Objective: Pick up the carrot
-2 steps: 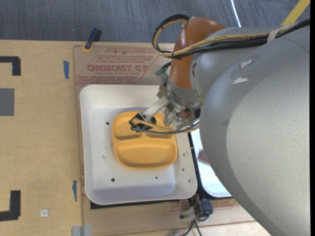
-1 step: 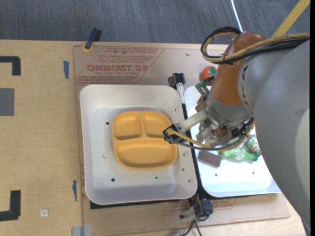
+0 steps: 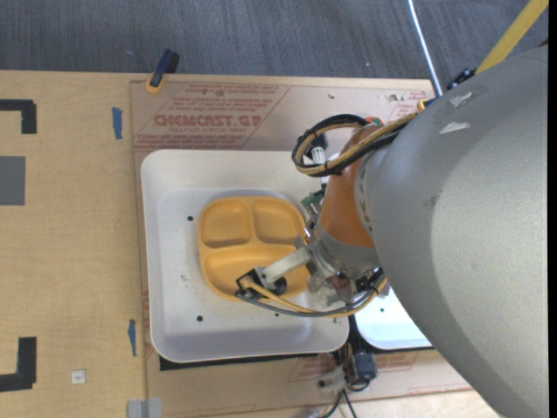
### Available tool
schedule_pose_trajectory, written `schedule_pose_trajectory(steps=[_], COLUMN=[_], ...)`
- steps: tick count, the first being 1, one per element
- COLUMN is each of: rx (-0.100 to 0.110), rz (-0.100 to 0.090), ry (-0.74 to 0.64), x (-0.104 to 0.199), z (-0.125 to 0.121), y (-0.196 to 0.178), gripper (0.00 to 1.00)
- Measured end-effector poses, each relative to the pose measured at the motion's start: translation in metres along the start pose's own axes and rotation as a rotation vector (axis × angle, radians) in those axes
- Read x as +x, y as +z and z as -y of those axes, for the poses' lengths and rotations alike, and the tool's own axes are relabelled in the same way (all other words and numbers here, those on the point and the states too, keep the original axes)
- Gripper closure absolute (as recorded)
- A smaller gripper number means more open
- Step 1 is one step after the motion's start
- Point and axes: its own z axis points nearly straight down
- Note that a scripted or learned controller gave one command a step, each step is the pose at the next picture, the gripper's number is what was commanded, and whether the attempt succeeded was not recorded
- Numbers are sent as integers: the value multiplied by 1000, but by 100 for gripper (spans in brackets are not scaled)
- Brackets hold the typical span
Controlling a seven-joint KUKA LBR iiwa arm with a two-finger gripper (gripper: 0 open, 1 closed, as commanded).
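Robot lab, taped cardboard-covered bench point(image 3: 70, 233), grey carpet floor point(image 3: 261, 16), cabled arm point(image 3: 470, 233)

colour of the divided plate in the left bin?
Yellow-orange, plain, no pattern. The divided plate shows best in the camera view.

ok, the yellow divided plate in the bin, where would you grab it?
The plate lies flat in the bin, so only its raised rim offers a pinch, and the arm covers its right side. Probably take the rim on the view's left, coming straight down, one finger inside and one outside.
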Motion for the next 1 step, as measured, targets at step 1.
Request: schedule_pose_trajectory(steps=[1], rx=[-3], rz=[-5], ry=[153], x=[66], z=[-16], y=[-76], gripper=[100])
